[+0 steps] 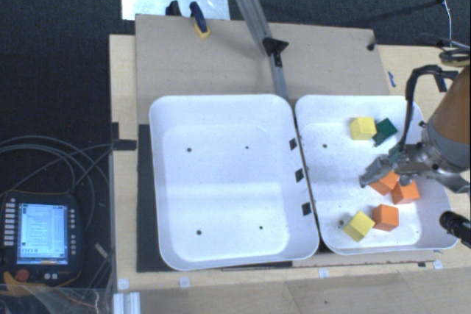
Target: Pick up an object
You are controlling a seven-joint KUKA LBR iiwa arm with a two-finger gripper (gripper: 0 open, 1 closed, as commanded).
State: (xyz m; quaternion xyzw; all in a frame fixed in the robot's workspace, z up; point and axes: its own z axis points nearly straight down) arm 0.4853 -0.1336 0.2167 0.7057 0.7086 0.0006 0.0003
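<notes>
Several small blocks sit in the right bin [327, 235], and the orange block [383, 184] just under the gripper [374, 174] looks light, stiff and flat-sided, best pinched across opposite faces, though I cannot tell how far its jaws are parted or whether they grip anything

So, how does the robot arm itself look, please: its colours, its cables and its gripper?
The arm has a grey body with an orange band above the wrist. A black cable loops over it. The gripper is grey metal with dark fittings at its base.
</notes>
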